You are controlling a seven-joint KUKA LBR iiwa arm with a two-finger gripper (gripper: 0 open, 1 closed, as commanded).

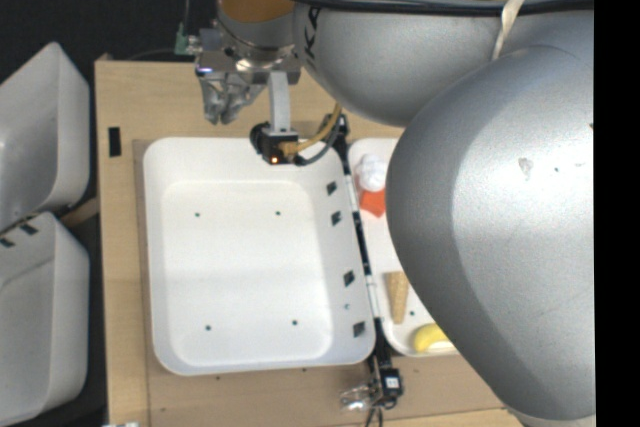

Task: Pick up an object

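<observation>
While my gripper hangs over the far rim of the left bin, the things to pick lie in the right bin, partly under my own arm: an orange bottle, a tan cone and a yellow piece. Whether the gripper is apart or together I cannot tell. I judge the pick not yet made, so crossing over, descending, closing and lifting are all left.

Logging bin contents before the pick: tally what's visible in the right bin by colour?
White and orange: 1, bottle-like item
Tan: 1, cone-shaped item
Yellow: 1, rounded item
Total: 3 visible; the arm covers most of the right bin, so more may lie underneath.
</observation>
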